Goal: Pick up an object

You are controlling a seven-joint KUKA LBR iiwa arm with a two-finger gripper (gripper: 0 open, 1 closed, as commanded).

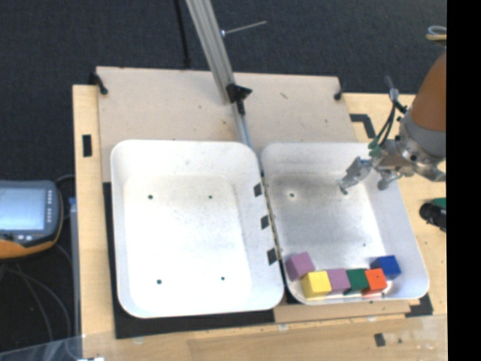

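Observation:
Several small blocks lie bunched along the near edge of the right bin (316,216): a purple block (300,264), a yellow block (317,283), a second purple block (339,280), a green block (356,279), an orange block (375,280) and a blue block (386,265). My gripper (366,182) hangs over the far right part of that bin, well behind the blocks. It is open, its two fingers spread apart with nothing between them.
The left bin (188,224) sits beside the right one, a row of black clips on their shared edge. A slanted aluminium pole (214,43) rises behind the bins. A grey handheld screen (26,213) lies off the bench at left.

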